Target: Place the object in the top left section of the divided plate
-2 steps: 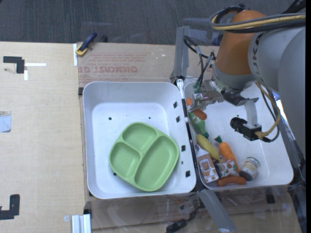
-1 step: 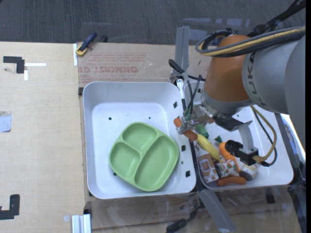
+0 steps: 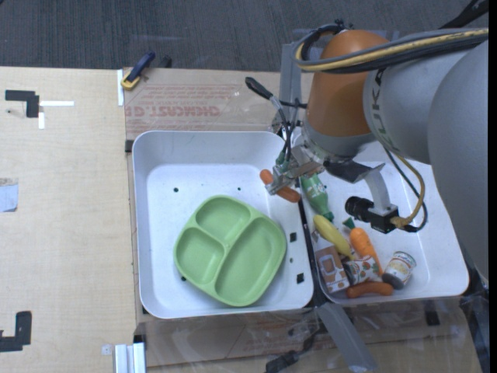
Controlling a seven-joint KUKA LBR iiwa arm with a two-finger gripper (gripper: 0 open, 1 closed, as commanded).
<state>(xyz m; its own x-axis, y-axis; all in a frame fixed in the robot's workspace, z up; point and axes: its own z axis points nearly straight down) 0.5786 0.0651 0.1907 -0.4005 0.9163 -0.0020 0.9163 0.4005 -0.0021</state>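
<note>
My big grey arm with the orange band (image 3: pixel 349 76) reaches in from three o'clock and covers much of the right shallow white plastic bin (image 3: pixel 454 263). The left shallow white plastic bin (image 3: pixel 155 208) holds the round light green plate with three sections (image 3: pixel 230 249), low in the bin, toward six o'clock. The section I want is the small one at about eleven o'clock on that plate.

My pincer (image 3: pixel 289 176) hangs over the wall between the two bins, at about one o'clock from the plate. A small orange sausage-shaped thing (image 3: pixel 279 187) sits right at its tip. I think I am holding it, but the tip is small and dark, so I cannot tell how wide my pincer is or if the hold is good.

What could go wrong? If my hold is weak, the orange thing could slip and fall on the bin floor, not the plate. The plate sections are small, so it could land in the wrong one. In the right bin, the yellow banana-shaped toy (image 3: pixel 330 232) and green bottle (image 3: pixel 314 193) are very close, and my arm could bump them.
</note>
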